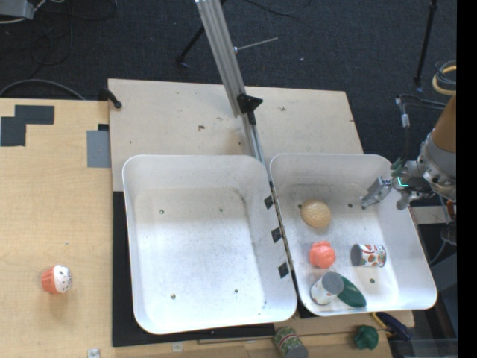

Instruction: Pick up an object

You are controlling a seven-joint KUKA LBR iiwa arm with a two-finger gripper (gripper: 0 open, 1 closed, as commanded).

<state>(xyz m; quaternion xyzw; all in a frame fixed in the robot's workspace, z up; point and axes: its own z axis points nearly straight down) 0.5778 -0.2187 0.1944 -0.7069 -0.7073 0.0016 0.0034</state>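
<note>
The right bin (417, 237) holds a tan round lump (316, 214), an orange-red ball (322, 254), a small red-and-white can (368, 255) lying on its side, and a white cup (325, 289) beside a dark green piece (351, 296). My gripper (388, 195) hangs over the bin's upper right part, near the right wall. Its fingers stand apart and open, with nothing between them. It is to the right of the tan lump and above the can in the view.
The left bin (149, 200) sits beside the right one. A slanted aluminium rail (227, 58) ends at the bins' shared far corner. A red-and-white toy (56, 280) lies on the wooden bench at the left. Two green items (365, 337) rest below the right bin.
</note>
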